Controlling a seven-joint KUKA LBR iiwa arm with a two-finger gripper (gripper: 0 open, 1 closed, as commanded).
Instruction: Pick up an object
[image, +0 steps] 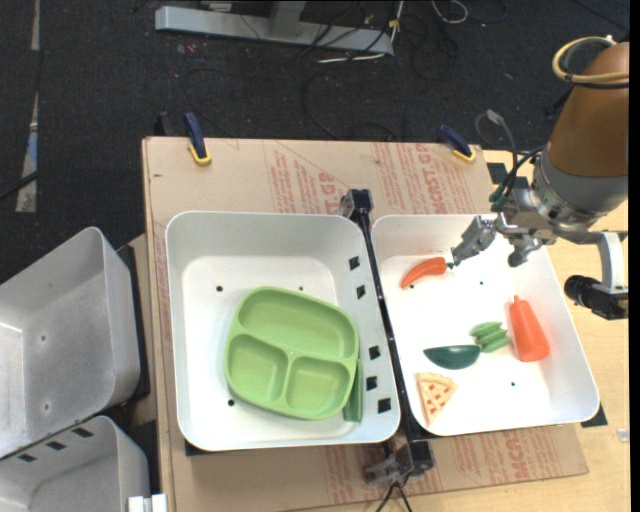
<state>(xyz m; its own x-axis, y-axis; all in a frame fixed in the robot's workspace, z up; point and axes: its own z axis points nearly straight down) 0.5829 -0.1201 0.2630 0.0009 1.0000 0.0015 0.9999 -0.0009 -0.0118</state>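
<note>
bins (190, 300): smooth white plastic | tray (291, 352): matt green plastic | bench (260, 170): printed cardboard

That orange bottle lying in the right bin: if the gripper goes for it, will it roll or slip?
The orange bottle lies on its side and looks rounded, so a nudge would probably roll it. It looks like smooth plastic, so it may slip. It lies near the green piece, which could get bumped.

In the left bin (190, 300) lay a divided tray (291, 353), while in the right bin (560, 395) my gripper (492, 243) hung over the far end beside a pepper (424, 270), with a bottle (527, 328), ladle (470, 347) and pizza slice (434, 395) nearer the front.
</note>
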